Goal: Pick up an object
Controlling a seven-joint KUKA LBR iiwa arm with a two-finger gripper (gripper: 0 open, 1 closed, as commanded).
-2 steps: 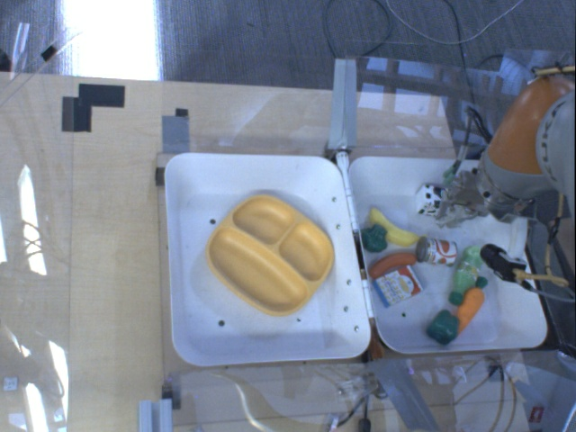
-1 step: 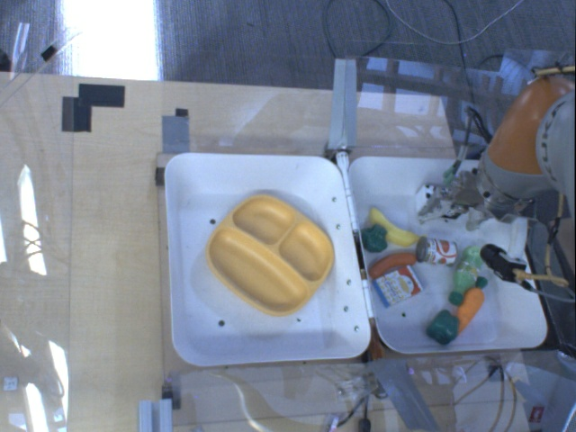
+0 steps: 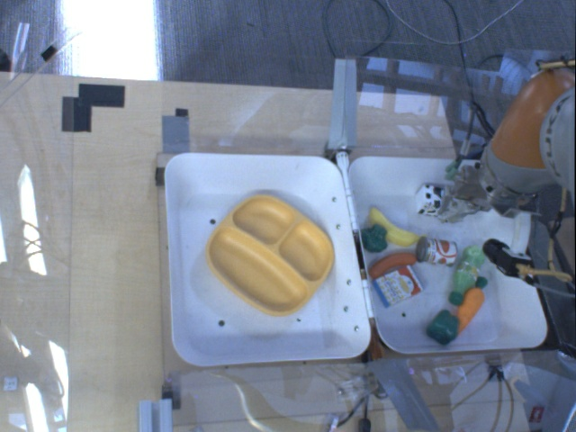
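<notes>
Hand [image 3: 461,198] hovers by the cow toy [image 3: 430,200] at the right bin's [image 3: 517,336] far end — can't tell its opening — could easily knock it away.

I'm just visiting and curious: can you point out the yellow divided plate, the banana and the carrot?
yellow divided plate [image 3: 270,254], camera view, its middle ridge.
banana [image 3: 393,228], camera view, mid-body.
carrot [image 3: 470,305], camera view, orange body.

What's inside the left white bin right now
Inside the left bin lies one yellow divided plate, tilted diagonally, its three compartments bare. The plate covers the bin floor beneath it, so anything under it is hidden.
</notes>
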